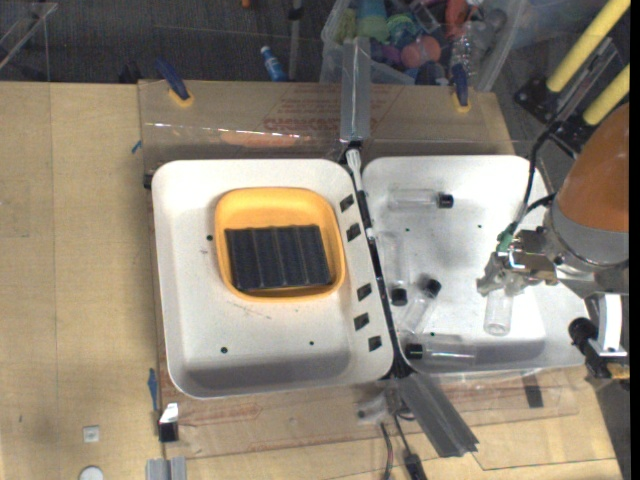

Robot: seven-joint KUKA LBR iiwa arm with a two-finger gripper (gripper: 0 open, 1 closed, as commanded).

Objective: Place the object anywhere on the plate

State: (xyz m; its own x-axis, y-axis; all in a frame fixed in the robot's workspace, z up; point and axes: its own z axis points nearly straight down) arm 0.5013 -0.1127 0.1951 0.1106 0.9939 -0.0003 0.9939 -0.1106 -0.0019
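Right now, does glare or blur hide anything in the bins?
Camera view: soft overall; the clear tubes in the right bin wash into its white floor, edges hard to trace; the plate and the dark block on it read plainly; the gripper is blurry.

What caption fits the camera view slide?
Gripper over right bin among clear vials; yellow plate in left bin.

Glossy orange plate (232,211); clear plastic tubes (497,313); matt wooden bench (60,268).
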